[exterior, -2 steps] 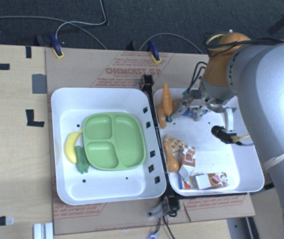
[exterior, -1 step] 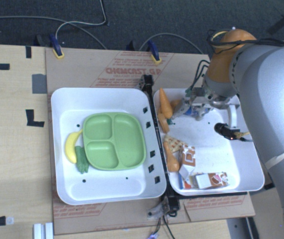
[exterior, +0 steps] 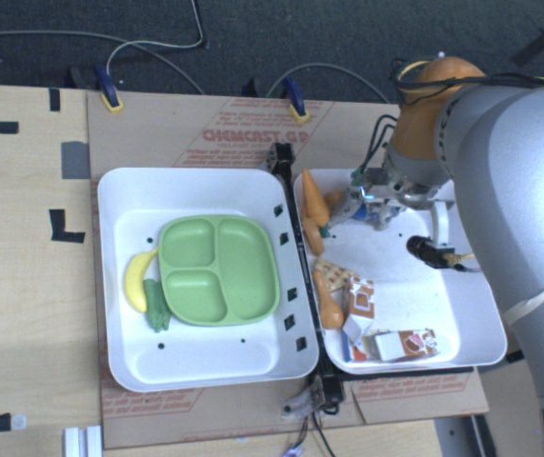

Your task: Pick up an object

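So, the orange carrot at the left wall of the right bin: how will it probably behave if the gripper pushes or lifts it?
The carrot looks tapered and rounded, so a push would probably roll or swing it. It lies against the right bin's left wall, which may block one finger. It looks like a smooth toy, so probably stiff, light and a bit slippery.
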### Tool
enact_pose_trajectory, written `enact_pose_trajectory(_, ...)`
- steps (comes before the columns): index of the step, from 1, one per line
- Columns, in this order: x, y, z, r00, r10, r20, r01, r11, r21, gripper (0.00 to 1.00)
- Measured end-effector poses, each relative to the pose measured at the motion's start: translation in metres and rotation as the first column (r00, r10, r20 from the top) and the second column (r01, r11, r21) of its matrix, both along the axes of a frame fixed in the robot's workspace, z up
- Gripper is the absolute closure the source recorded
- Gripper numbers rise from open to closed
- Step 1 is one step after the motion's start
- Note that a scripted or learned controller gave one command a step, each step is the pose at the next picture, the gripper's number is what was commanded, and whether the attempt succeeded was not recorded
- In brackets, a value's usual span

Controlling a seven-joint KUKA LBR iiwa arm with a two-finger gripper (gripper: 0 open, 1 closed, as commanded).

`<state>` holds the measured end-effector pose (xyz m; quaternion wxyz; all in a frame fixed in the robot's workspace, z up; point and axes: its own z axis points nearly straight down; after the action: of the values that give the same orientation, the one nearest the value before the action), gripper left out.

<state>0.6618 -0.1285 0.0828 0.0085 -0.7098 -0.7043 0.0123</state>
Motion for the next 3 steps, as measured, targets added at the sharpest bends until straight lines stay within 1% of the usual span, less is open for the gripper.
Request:
enact_pose_trajectory(1,0.0,-0.001,0.0,1.0,0.001,-0.001,-0.001,1.0,0.002,0.0)
enact_pose_trajectory(2,0.001,-0.006,0.0,1.0,0.005,-0.003,-0.005,1.0,0.014,0.0)
enact_pose_trajectory(3,0.0,0.004,0.0,1.0,-0.001,0.001,0.001,1.0,-0.001,0.0)
